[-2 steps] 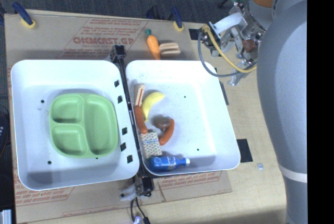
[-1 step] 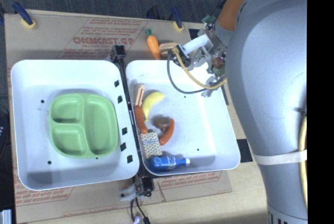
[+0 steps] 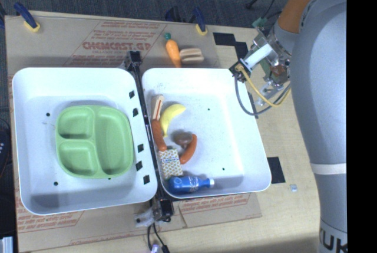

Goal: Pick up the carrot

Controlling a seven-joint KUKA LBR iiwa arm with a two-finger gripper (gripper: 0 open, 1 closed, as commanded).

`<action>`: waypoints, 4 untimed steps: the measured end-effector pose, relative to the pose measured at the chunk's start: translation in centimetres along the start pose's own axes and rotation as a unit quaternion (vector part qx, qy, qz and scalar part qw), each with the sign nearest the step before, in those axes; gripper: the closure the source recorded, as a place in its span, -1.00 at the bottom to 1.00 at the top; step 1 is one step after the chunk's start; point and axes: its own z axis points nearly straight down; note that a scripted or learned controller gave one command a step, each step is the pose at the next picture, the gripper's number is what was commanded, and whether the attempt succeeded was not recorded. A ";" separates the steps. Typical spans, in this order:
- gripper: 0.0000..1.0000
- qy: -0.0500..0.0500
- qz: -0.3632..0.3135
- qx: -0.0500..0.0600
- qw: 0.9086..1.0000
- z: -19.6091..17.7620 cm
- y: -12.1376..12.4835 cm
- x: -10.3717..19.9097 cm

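The carrot (image 3: 172,51), lying on the bench just behind the right bin (image 3: 247,128) beside a small bun (image 3: 191,56), looks a light, rigid, smooth toy best pinched across its thicker orange middle, while the gripper (image 3: 272,72) state cannot be told.

- Two white bins are sitting side by side: left bin (image 3: 23,128), right bin (image 3: 235,128).
- One green divided plate (image 3: 94,141) is lying in the left bin.
- One carrot (image 3: 172,51) is lying on the worktop (image 3: 76,33).
- One banana (image 3: 171,115) and one blue bottle (image 3: 189,183) are lying in the right bin.
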 end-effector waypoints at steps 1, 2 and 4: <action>-1.00 -0.001 0.092 0.002 0.996 11.5 -2.5 2.9; 1.00 -0.002 0.089 0.003 0.996 10.4 -2.6 2.9; 1.00 0.000 0.089 0.000 0.996 -6.4 -6.1 -2.8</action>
